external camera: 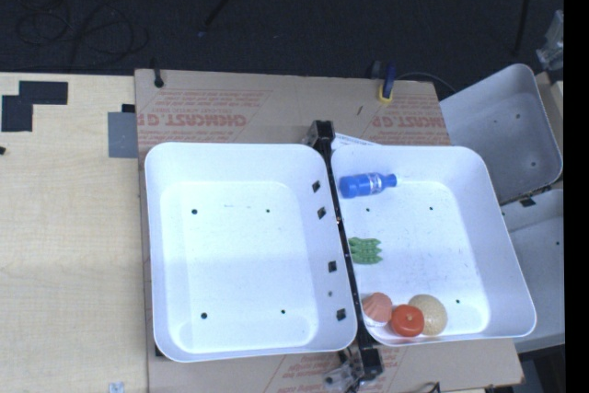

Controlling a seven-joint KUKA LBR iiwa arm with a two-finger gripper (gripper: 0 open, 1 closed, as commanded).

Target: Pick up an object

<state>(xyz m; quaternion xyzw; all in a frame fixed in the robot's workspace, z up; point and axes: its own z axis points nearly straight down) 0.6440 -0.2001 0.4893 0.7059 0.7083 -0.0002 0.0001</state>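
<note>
Two white bins sit side by side on a bench. The right bin (479, 225) holds a blue bottle (366, 184) at its far left, a green toy (364, 250) along its left wall, and a pink piece (376, 306), red ball (407, 320) and tan ball (429, 312) clustered at the near edge. Every object lies loose in the bin, so the pick appears not yet begun; whether the jaws are open or closed cannot be told.

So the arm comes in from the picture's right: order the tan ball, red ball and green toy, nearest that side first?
1. tan ball, front corner of the right bin.
2. red ball, just left of it.
3. green toy, beside the divider.
</note>
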